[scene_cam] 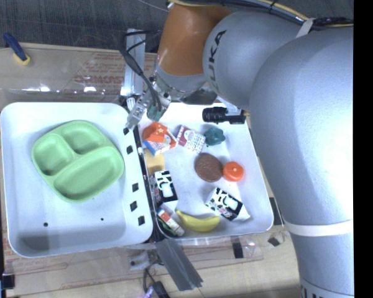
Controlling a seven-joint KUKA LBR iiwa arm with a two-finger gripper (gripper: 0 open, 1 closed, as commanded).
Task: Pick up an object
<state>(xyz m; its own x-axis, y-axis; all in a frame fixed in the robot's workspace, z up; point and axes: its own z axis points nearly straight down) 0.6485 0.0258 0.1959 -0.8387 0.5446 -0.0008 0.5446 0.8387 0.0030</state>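
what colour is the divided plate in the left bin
Light green: the divided plate shows plainly in the camera view, lying in the left bin.

- Left bin (12, 166): white; holds a pale green divided plate (78, 160).
- Right bin (252, 160): white.
- Banana (198, 221): yellow.
- Disc (208, 167): brown.
- Small round piece (234, 171): orange.
- Lump (215, 135): teal.
- Two cartons (224, 204): black-and-white print.
- Packet (158, 136): orange, white and blue.
- Arm (286, 85): grey, orange band (183, 36).
- Counter (81, 73): tan.
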